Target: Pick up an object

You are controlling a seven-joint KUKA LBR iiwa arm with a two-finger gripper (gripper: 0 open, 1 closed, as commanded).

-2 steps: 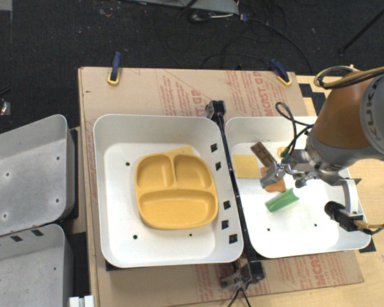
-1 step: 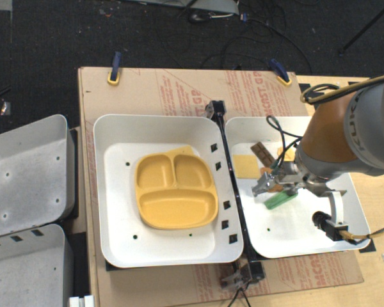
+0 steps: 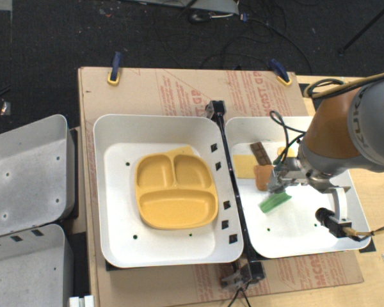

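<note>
Reaching in from the right, the grey arm's gripper (image 3: pixel 283 183) hangs low over the right bin (image 3: pixel 307 245), just above a green block (image 3: pixel 274 202) lying tilted on the bin floor; whether it is apart or together cannot be told. An orange-brown block (image 3: pixel 263 176), a dark brown bar (image 3: pixel 260 153) and a pale yellow piece (image 3: pixel 243 165) lie just left of it, while a yellow divided plate (image 3: pixel 176 192) sits in the left bin (image 3: pixel 112 190)

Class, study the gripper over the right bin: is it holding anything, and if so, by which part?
It cannot be told. The gripper sits low in the right bin, right over the upper end of the green block, but a grasp on it is not visible.
</note>
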